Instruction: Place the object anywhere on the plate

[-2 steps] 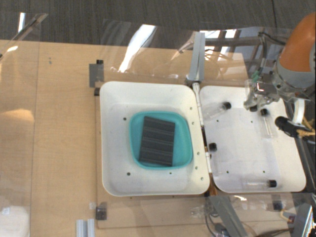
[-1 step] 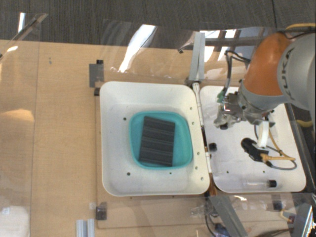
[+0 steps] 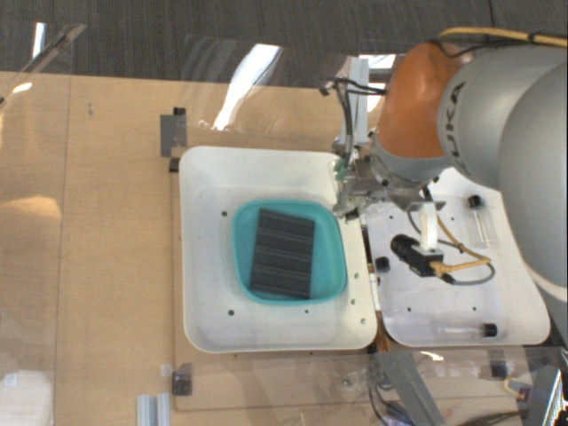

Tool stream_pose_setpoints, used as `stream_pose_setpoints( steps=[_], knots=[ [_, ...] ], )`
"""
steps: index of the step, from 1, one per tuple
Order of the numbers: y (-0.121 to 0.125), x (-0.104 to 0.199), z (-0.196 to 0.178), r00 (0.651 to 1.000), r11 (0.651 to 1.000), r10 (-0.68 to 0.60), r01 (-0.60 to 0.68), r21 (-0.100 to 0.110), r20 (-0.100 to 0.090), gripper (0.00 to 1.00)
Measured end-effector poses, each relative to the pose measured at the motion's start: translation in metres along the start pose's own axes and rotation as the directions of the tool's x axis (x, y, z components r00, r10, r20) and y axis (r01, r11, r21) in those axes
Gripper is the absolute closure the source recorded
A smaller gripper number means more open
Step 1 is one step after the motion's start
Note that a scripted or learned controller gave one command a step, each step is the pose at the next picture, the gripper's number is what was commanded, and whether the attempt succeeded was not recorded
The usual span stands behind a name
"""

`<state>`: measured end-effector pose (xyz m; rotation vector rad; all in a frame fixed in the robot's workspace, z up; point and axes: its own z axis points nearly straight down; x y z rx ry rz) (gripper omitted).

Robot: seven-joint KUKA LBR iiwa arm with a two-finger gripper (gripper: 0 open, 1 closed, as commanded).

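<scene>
Dark ridged block (image 3: 283, 253) lies flat on teal plate (image 3: 330, 273); your task looks done. Claw (image 3: 348, 193) state: can't tell.

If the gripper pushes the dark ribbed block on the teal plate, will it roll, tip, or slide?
The dark ribbed block lies flat and low, so it would probably slide, not roll or tip. Its straight edges suggest it is stiff. The raised rim of the teal plate would likely stop it.
</scene>
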<state>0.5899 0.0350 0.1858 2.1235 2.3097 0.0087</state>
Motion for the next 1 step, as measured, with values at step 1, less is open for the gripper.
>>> stream_pose_setpoints(
  steps=[1],
  knots=[
    [0.0,-0.0004,-0.0001,1.0,1.0,0.0,0.0,0.0,0.0,0.0]
  ],
)
